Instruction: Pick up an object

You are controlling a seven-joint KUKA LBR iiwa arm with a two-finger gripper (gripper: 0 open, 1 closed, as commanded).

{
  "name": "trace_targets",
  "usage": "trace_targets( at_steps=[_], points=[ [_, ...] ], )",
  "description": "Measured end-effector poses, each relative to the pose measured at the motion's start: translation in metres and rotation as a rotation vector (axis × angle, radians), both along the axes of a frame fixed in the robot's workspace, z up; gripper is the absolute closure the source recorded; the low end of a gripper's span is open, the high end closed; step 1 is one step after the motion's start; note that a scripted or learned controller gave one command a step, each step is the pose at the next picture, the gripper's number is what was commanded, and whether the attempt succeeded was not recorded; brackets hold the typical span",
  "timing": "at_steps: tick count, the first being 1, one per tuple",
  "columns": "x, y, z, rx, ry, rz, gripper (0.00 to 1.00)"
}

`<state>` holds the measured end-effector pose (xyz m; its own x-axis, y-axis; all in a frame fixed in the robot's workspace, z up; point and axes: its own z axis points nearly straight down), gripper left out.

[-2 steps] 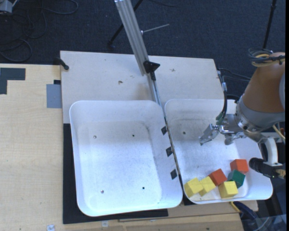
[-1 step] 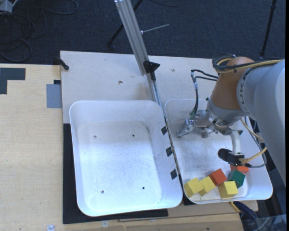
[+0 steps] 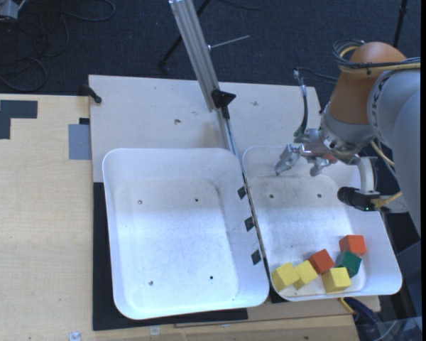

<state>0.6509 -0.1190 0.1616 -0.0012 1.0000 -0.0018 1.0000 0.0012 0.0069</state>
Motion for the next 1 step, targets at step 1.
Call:
trace_targets(
  at_steps=[1],
  points=[
    [-0.0022,0.0494,0.0897,0.003,0.0,0.003,0.0]
  ],
)
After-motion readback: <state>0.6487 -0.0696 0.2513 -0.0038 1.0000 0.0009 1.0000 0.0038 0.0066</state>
